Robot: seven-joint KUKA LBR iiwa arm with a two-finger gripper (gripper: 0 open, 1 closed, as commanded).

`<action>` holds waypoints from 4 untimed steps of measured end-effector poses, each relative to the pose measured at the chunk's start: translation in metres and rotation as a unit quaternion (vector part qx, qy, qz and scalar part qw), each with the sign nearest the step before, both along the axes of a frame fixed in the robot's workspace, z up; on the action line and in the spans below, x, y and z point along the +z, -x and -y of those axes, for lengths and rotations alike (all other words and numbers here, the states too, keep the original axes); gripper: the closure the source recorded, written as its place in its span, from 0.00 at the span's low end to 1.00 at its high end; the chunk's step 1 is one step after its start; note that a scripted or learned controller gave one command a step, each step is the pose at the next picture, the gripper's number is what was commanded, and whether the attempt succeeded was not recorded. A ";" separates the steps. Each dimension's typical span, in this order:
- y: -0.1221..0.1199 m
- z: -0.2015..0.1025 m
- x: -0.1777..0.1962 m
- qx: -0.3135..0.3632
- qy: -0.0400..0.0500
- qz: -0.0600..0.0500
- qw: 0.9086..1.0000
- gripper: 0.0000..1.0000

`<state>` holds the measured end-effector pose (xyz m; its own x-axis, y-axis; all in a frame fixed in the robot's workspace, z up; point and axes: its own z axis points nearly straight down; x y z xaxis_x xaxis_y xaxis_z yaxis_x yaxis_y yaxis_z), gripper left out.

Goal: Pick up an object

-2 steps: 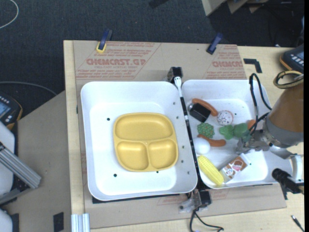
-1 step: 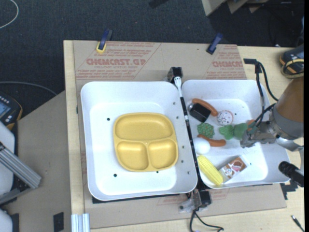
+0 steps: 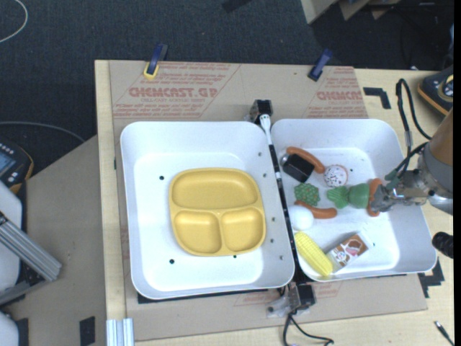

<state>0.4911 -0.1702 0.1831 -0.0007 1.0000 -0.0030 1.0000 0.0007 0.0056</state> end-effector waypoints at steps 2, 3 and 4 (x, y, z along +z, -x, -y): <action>-0.005 -0.046 0.039 0.002 -0.003 -0.003 1.000 1.00; -0.011 -0.091 0.034 0.002 -0.003 -0.004 1.000 1.00; -0.024 -0.141 0.026 0.002 -0.002 -0.003 1.000 1.00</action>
